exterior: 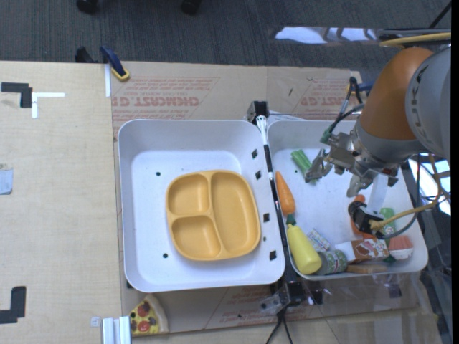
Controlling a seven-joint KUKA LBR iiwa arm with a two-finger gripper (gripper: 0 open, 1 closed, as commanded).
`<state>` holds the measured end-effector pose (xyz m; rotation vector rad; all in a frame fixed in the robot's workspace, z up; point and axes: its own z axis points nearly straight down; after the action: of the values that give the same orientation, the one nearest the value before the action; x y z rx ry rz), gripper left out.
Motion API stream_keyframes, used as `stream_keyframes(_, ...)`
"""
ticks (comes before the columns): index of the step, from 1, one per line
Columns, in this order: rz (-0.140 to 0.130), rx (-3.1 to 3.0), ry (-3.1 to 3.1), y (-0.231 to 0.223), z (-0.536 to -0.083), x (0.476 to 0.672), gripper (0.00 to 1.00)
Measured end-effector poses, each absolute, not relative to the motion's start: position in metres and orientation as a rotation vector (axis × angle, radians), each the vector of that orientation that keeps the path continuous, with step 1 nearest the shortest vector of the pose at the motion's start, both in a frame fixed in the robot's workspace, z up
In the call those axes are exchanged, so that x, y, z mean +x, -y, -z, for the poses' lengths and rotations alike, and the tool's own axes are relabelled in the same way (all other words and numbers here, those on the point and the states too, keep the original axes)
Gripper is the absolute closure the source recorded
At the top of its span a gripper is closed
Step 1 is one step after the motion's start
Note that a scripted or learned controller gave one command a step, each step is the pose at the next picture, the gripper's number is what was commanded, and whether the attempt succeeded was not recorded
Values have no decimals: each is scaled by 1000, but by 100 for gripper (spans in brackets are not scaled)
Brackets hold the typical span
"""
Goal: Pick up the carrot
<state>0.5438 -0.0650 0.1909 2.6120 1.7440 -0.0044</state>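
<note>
Over the right bin [419, 260], the gripper [335, 171] hangs with its jaws spread wide and nothing between them. Just left of the jaws and a bit lower, the carrot [285, 193] lies along the bin's left wall, with a yellow bottle [303, 251] right below it.

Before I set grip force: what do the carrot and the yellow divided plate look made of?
The carrot looks like moulded plastic toy food, smooth orange with a soft sheen, though rubber is possible. The yellow divided plate looks like hard matte plastic: uniform colour, rounded moulded ridges.
</note>
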Motion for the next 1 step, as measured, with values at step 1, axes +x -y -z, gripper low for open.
stream_keyframes(1, 5, 2717, -1581, 3, -191, 520, 0)
